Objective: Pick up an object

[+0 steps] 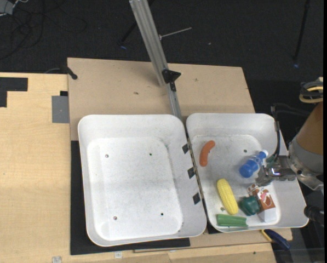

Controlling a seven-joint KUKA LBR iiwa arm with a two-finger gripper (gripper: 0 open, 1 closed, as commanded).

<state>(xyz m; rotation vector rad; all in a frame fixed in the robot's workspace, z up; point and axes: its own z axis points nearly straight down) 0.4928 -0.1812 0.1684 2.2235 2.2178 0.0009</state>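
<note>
the arm [311,141] is reaching in from the right, its grey wrist and orange band sitting over the right rim of the right bin [229,122]. the gripper [271,171] is hanging low inside that bin, just right of a blue bottle [251,166] that is lying tilted, its cap end pointing toward the gripper. whether the tool is clamped on anything is impossible to tell; the metal parts are blurring together and nothing is clearly showing in its grasp.

the other objects are all lying in the right bin. an orange sausage-shaped piece [206,153] is resting near the left wall. a yellow corn cob [227,195] is lying toward the front, with a dark green lump [250,205] just beside it and a flat green stick [231,221] against the front rim. a small red and white carton [264,200] is sitting below the gripper; its print is too small to read.

the left bin [133,179] is sitting beside it, rims touching.
</note>
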